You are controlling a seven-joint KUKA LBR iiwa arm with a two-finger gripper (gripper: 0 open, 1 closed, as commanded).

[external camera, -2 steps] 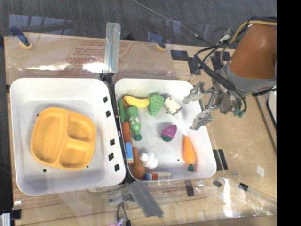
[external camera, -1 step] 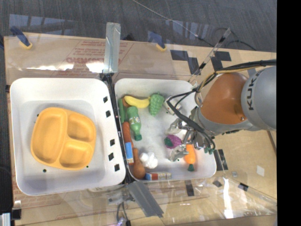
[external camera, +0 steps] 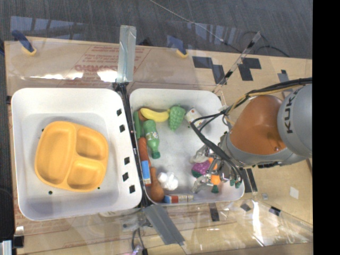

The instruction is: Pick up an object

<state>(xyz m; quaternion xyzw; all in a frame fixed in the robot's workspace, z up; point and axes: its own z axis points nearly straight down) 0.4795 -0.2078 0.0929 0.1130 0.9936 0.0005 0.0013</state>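
1. Gripper [external camera: 208,170] of the grey KUKA arm [external camera: 265,129] hangs low over the right-hand part of the right bin [external camera: 175,95], its metal fingers tangled in view with cables and small toys; whether they are spread or closed cannot be told, and nothing can be seen clamped between them.
2. Just beside the fingers lies a purple toy [external camera: 200,168], with a small orange piece [external camera: 215,179] and small green bits [external camera: 234,183] close against the bin's right wall.
3. Crowding the bin's left side: a yellow banana [external camera: 153,113] near the top, a green bottle [external camera: 151,137] below it pointing down the bin, and a long thin red-and-blue item [external camera: 144,161] lying along the left wall.
4. At the top centre sits a knobbly green toy [external camera: 176,116], with a small white piece [external camera: 190,113] just to its right.
5. Toward the bottom edge are a white clump [external camera: 169,180], a brown rounded object [external camera: 155,191] in the corner, and a marker-like stick [external camera: 178,198] lying along the bottom wall.
6. Black cables [external camera: 204,122] loop from the wrist across the bin's upper right, hiding part of the floor there.
7. Left bin [external camera: 26,102] holds a yellow divided plate [external camera: 71,155], well apart from the arm.
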